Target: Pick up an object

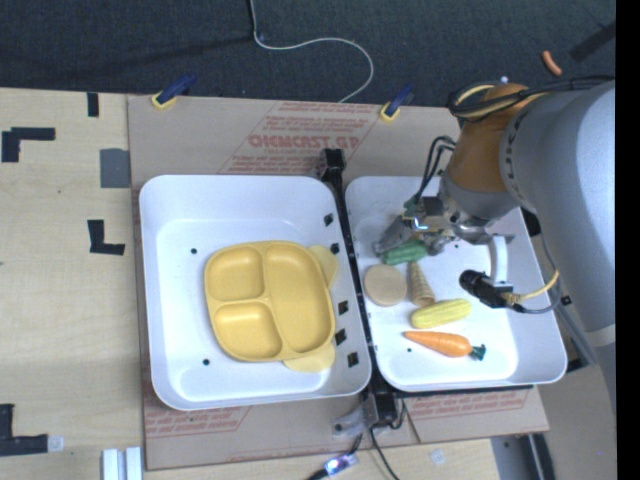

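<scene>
My gripper (400, 238) reaches down into the right bin (530, 363) from the right, its tips at a green object (405, 254) near the bin's upper left. Whether that green piece sits between the tips is hidden by the wrist. Just below it lie a tan round disc (383, 286) and a beige cone (421, 286). A yellow corn cob (440, 313) and an orange carrot (440, 344) lie farther toward the front of the same bin.
The left bin (170, 228) holds a yellow divided plate (268, 300). The arm's grey body (575, 198) and orange band (480, 153) overhang the right bin's far side. A black cable (515, 293) loops by the wrist. Cardboard lies under both bins.
</scene>
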`<state>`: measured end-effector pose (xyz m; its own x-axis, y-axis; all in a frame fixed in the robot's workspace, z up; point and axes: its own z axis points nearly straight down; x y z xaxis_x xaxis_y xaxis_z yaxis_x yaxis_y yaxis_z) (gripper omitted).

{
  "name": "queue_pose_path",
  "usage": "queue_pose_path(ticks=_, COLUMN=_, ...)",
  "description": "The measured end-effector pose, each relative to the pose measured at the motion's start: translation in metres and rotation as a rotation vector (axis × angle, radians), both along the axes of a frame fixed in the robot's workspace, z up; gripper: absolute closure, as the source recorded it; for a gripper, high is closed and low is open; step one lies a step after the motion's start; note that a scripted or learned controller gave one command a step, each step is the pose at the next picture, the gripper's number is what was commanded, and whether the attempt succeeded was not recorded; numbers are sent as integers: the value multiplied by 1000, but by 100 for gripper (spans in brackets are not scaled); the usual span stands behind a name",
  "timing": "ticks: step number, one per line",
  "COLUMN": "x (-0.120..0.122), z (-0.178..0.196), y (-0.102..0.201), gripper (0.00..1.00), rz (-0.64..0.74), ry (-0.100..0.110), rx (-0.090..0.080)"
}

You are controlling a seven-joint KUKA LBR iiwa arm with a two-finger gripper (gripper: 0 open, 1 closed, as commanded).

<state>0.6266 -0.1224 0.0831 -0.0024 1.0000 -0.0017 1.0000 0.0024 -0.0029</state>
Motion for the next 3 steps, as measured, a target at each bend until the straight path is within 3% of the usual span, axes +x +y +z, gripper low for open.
queue_pose_path(ticks=1, x=0, z=11, y=1, gripper=100, rz=1, ry=0, rx=2)
queue_pose_path(ticks=3, x=7, z=103, y=15, gripper=100, rz=0, ry=-6, rx=2)
